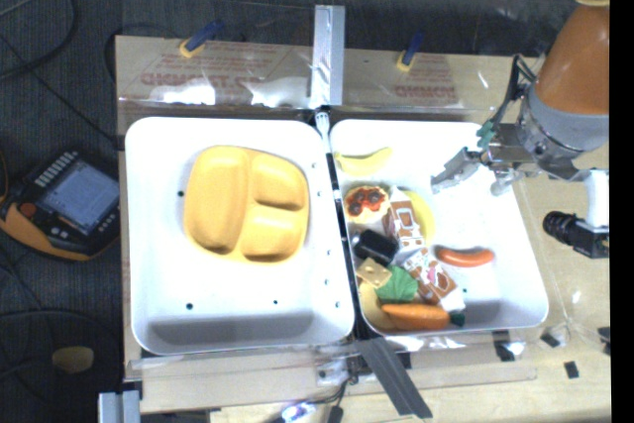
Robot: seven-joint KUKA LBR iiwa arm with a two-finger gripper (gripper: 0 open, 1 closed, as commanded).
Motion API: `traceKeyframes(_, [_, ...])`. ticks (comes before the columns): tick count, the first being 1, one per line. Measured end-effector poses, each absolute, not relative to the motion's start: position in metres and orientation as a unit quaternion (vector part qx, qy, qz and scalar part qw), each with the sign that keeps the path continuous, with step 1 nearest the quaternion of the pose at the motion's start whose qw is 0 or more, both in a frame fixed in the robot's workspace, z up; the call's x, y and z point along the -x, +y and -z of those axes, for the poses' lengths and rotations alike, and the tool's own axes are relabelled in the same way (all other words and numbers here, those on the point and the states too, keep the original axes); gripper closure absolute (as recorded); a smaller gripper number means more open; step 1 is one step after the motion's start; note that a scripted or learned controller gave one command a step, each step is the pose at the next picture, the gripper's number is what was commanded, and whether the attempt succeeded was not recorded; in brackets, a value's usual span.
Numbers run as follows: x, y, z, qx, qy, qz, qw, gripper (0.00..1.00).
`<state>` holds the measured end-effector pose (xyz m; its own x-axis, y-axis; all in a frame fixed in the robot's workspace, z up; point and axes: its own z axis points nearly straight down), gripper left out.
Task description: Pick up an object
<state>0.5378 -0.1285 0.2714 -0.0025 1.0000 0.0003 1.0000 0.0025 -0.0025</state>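
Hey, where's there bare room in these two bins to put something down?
Left bin: a bare strip along the near wall, below the yellow tray. Right bin: bare floor at the far right, between the banana and the hand, and right of the sausage. Its left side is crowded with toy food.

Yellows, reds and orange on white

Two shallow white plastic bins [158,243]: a glossy yellow divided tray [245,203], a pale yellow banana [364,155], a red sausage [465,257], an orange carrot [414,315], a green leafy piece [397,285].
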Motion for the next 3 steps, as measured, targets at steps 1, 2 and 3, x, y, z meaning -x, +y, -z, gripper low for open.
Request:
traceKeyframes(1, [-0.556, -0.136, -0.279, 0.666, -0.746, -0.0011, 0.000, 0.00])
traceKeyframes(2, [-0.504, -0.121, -0.173, 0.711, -0.703, -0.0010, 0.002, 0.00])
traceKeyframes(3, [-0.491, -0.138, -0.103, 0.678, -0.735, 0.0037, -0.006, 0.00])
